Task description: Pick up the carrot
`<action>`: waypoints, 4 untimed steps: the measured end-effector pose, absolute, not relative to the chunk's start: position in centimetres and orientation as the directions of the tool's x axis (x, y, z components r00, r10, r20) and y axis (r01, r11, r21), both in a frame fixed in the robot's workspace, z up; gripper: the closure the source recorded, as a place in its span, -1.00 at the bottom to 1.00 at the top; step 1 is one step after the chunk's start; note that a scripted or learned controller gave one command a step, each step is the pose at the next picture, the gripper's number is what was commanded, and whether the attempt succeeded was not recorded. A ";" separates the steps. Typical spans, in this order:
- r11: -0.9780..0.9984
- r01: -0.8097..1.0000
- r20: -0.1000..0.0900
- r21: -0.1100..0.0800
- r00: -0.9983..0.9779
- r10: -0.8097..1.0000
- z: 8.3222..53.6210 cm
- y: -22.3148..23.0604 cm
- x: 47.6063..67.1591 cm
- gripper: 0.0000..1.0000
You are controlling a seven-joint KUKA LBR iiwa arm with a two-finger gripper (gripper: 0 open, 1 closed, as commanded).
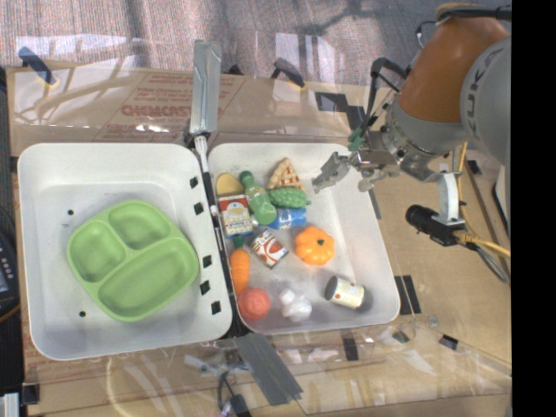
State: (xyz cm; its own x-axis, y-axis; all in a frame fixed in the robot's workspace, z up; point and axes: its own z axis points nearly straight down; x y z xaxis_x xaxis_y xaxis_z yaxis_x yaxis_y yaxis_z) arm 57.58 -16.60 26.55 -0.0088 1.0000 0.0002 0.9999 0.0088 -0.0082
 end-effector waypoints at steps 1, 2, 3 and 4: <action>-0.057 0.998 0.001 -0.012 0.057 0.998 15.2 -20.1 55.5 -1.00; -0.224 0.975 0.001 -0.004 0.224 0.975 9.1 -20.5 53.9 -1.00; -0.302 0.953 0.000 -0.001 0.302 0.953 9.1 -20.3 51.5 -1.00; -0.298 0.954 0.000 -0.008 0.298 0.954 9.7 -20.3 51.5 1.00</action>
